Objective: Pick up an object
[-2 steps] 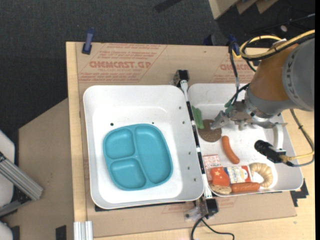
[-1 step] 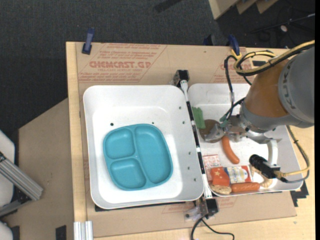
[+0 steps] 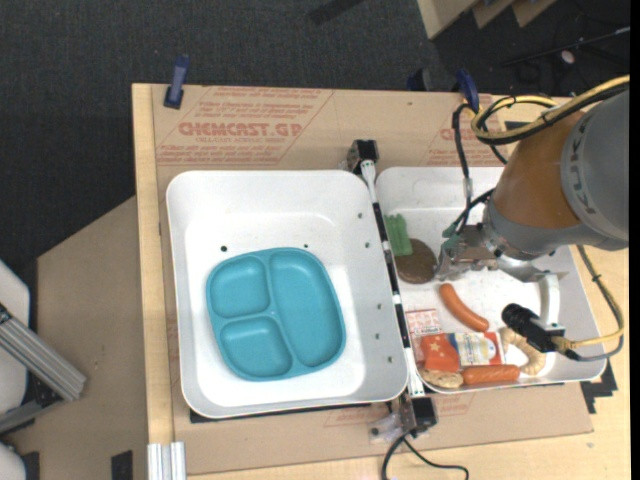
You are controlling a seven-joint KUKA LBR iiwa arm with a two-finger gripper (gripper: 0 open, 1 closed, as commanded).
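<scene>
**A:** Dark carpet surrounds a bench (image 3: 300,118) topped with brown board, and two shallow white bins sit on it side by side. What lies nearest the camera?

**B:** At the near edge of the right bin (image 3: 590,373) there is a small heap: a red-and-white packet (image 3: 440,349) with printing too small to read, a red sausage-shaped piece (image 3: 490,374) in front of it, and a pale round piece (image 3: 442,377) at the corner. A little farther in lies an orange sausage (image 3: 464,307), slanted, apart from the heap.

**A:** And the left bin?

**B:** The left bin (image 3: 200,208) holds a teal tray (image 3: 276,311) with three compartments, lying flat toward the near side.

**A:** Where is the claw?

**B:** The gripper (image 3: 462,253) hangs low over the middle of the right bin, under the grey arm (image 3: 590,183) with its orange band. It sits just beside a brown disc (image 3: 416,263) and above the orange sausage. I cannot tell how wide it stands; the arm's bulk hides that, and nothing shows clamped in it. It may be touching the bin floor, though the slant makes that unsure.

**A:** Anything behind it?

**B:** A green block (image 3: 399,233) lies against the bin's left wall, just beyond the brown disc. Farther back, red print on the board reads "CHEMCAST GP" (image 3: 240,128), with smaller lines around it that I cannot make out.
</scene>
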